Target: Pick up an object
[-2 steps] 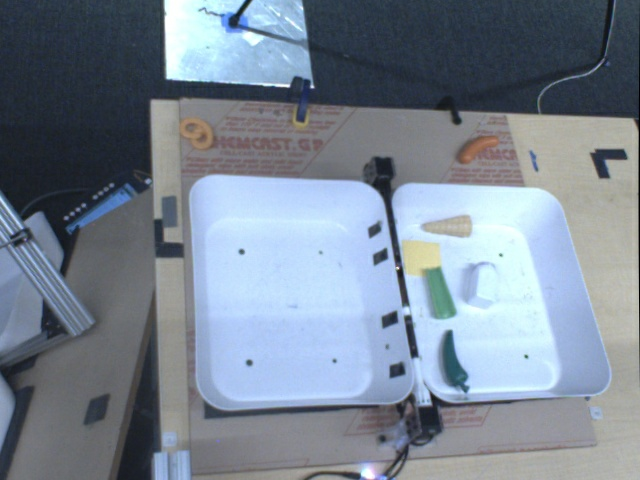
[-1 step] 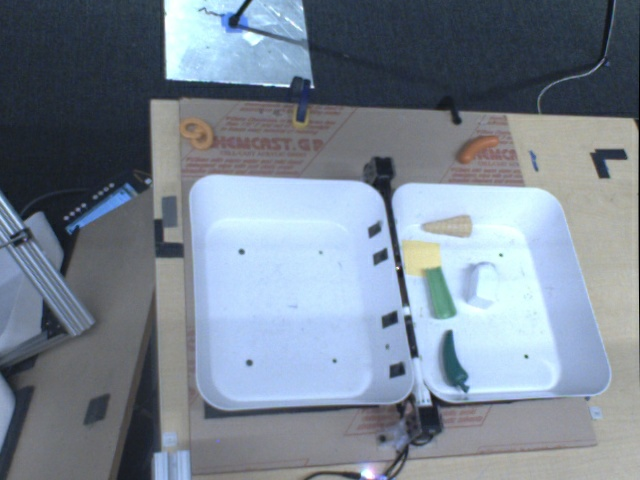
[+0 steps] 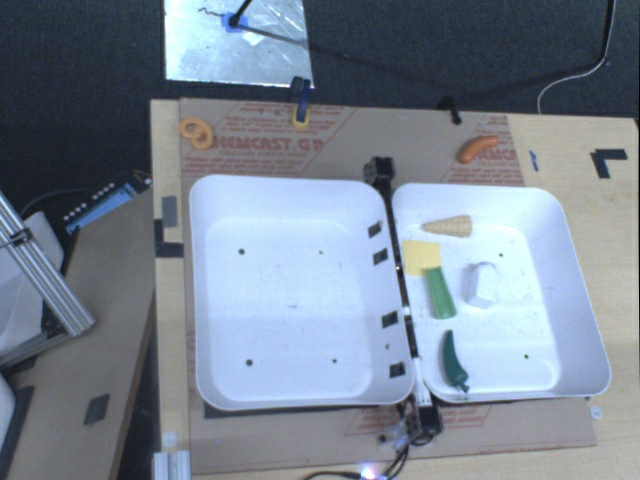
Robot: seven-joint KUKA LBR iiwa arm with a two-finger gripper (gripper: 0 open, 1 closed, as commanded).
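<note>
Two shallow white bins sit side by side on a cardboard sheet on the desk, joined along a black hinged seam [image 3: 392, 268] that serves here as the landmark. The left bin [image 3: 215, 218] lies left of the seam, the right bin [image 3: 570, 268] right of it; the right one carries all the candidates for picking, gathered there presumably so that the arm, reaching from that side, has them close.

Counted in the right bin there are four things. One pale cone [image 3: 447, 227], perhaps a toy ice-cream cone, lies on its side just right of the seam toward the far end. One brush with a yellow head and green handle [image 3: 430, 276] lies nearly parallel to the seam, just beside it. One small white block [image 3: 483, 283] rests further right of the seam, hard to read against the white floor. One dark green pepper-like piece [image 3: 453, 359] lies near the seam at the near end.

Outside the bins, on the cardboard beyond the seam's far end, lie one orange sausage shape [image 3: 477, 149] to the right and one orange ring [image 3: 196, 132] well to the left, with one yellow-and-blue clamp [image 3: 300, 101] pinning the cardboard's far edge.

The state of the jaws cannot be told. No pick is yet under way, as far as this view lets one judge.
</note>
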